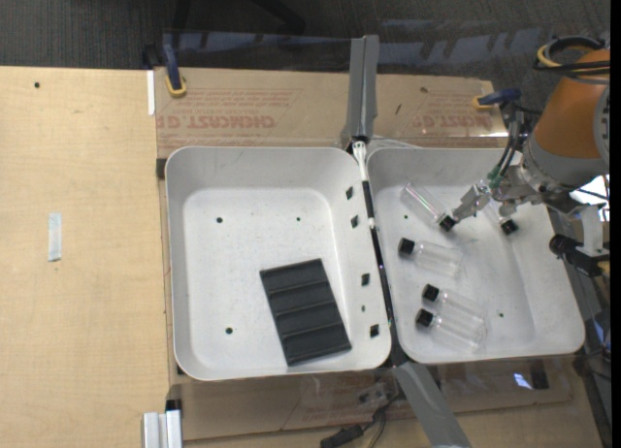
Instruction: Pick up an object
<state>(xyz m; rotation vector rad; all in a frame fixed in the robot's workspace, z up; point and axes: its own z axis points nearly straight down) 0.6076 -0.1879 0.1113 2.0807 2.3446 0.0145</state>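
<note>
The right bin (543, 339) holds several clear vials with black caps. One vial (420, 200) lies near the bin's back, one (433, 256) in the middle, and two more (448, 322) near the front. My gripper (477, 224) hangs over the right bin's back half, fingers spread open, with nothing between them. Its left fingertip (448, 221) is just right of the back vial; whether they touch I cannot tell. In the left bin (194, 242) a black ribbed block (305, 310) lies flat towards the front right.
A grey divider post (364, 87) stands at the back between the bins. Cardboard (252, 112) lies behind them, held by clamps (173, 82). The arm's orange band (572, 116) is at the right edge. A wooden benchtop (78, 242) extends to the left.
</note>
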